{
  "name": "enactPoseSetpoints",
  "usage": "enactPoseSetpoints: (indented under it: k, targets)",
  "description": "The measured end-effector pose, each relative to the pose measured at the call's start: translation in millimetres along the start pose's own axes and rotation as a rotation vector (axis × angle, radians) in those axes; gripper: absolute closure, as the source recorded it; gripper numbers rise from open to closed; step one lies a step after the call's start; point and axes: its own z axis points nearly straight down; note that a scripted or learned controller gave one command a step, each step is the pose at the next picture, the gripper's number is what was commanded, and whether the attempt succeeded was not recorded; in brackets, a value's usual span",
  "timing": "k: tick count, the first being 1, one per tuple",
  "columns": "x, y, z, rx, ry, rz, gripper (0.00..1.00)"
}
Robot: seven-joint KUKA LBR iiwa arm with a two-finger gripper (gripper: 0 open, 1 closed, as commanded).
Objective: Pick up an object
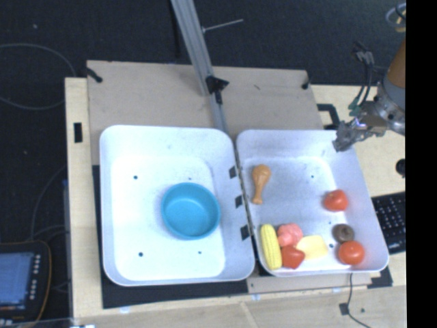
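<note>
1. Progress: nothing picked yet. Every item sits on a bin floor; approach, descent, grasp and lift are all left, as I read it.
2. Nearest row, right bin (pixel 355 183), near wall: corn cob (pixel 270 246), yellow, ribbed and elongated, lying along the near-left corner. Just right of it a small red piece (pixel 293 257), glossy, touching a pale yellow block (pixel 313 246) with flat faces and soft edges. Looks like moulded plastic toy food.
3. Behind those: a pink lumpy item (pixel 289 233), bumpy surface, touching the corn and the red piece. This cluster is tight, so poor finger clearance.
4. Near-right corner: red tomato (pixel 351 252), round and shiny. Just behind it a dark brown ring, doughnut-like (pixel 343 233), matte.
5. Left bin (pixel 123 156): one blue bowl (pixel 190 210), round, smooth, thin rim, near the centre and apart from the walls.
6. Mid right bin: second red tomato (pixel 335 200), smooth sphere, standing alone near the right wall. Likely the easiest target, though it could roll.
7. Tan drumstick (pixel 259 182), bulbous top and narrow shank, alone by the left wall.
8. Both bins: shallow, white, rounded corners, smooth floors with faint speckling.
9. Farthest: gripper (pixel 343 141) above the far-right corner of the right bin, nothing held that I can see. Can't tell how its jaws are set; too small and dark.
</note>
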Motion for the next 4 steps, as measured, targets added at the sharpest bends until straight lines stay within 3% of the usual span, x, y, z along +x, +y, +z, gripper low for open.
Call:
enactPoseSetpoints:
  k: [4]
  targets:
    - [203.5,-89.7,6.5,0.011,0.003,0.0,1.0]
